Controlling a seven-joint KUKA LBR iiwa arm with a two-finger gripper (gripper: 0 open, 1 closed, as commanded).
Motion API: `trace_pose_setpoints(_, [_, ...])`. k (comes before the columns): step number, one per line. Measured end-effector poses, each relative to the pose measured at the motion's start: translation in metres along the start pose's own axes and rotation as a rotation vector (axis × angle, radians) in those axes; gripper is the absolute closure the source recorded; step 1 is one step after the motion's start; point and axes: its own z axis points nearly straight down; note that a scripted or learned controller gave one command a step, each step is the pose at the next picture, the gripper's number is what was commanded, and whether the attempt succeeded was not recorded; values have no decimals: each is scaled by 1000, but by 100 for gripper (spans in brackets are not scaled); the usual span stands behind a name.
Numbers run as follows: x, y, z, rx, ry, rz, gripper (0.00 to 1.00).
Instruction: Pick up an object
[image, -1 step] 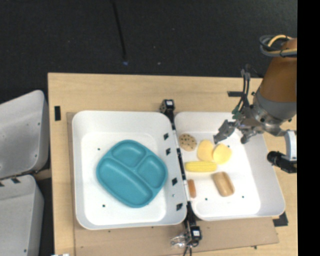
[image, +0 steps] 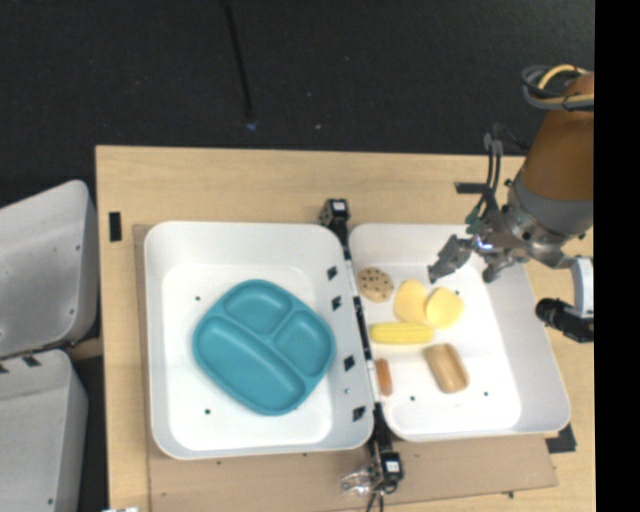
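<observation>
- Scanning from the left of the desk (image: 120, 330): the left bin (image: 165, 400) carries a teal divided tray (image: 263, 345), lying flat and well apart from the arm.
- Right bin (image: 520, 400) carries the candidate objects, grouped toward its left half: a small speckled cookie (image: 376, 284), two yellow rounded pieces (image: 428, 303) touching one another, a yellow corn cob (image: 402, 334) just below them, a thin orange-red sausage (image: 384, 377) by the dividing wall, and a tan bread roll (image: 447, 368).
- Corn cob's long axis runs left to right across the bin; the bread roll's runs roughly top to bottom, slightly tilted.
- Gripper (image: 470, 258) hangs over the upper part of the right bin, above and to the right of the yellow pieces, nothing between its fingers.
- State of the jaws: appear spread, one dark finger reaching left, the other right.
- Governing relation, in my judgement: the nearest object, the right-hand yellow piece, lies just down and to the left of the jaws; a short shift that way, then a descent, would be required.
</observation>
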Motion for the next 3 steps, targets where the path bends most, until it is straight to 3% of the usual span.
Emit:
trace_pose_setpoints(1, [-11, 3, 51, 3, -1, 3, 0])
trace_pose_setpoints(3, [-5, 4, 150, 2, -1, 6, 0])
